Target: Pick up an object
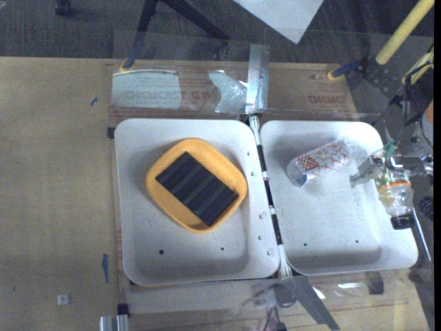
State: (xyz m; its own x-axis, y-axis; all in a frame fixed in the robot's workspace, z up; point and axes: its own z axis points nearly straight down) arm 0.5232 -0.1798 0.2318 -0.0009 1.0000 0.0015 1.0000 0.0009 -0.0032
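Note:
A yellow rounded pad with a black ribbed panel lies in the middle of the left bin. In the right bin, a white paper cup with a red pattern lies on its side near the back. A small clear bottle with a black cap rests against that bin's right wall. My gripper hangs at the right side of the right bin, right of the cup and just up-left of the bottle. I see nothing clearly held in it.
A divider rail runs between the two bins. Clear plastic wrap and a metal bracket sit behind the bins on the bench. A yellow-handled tool stands at the far right back.

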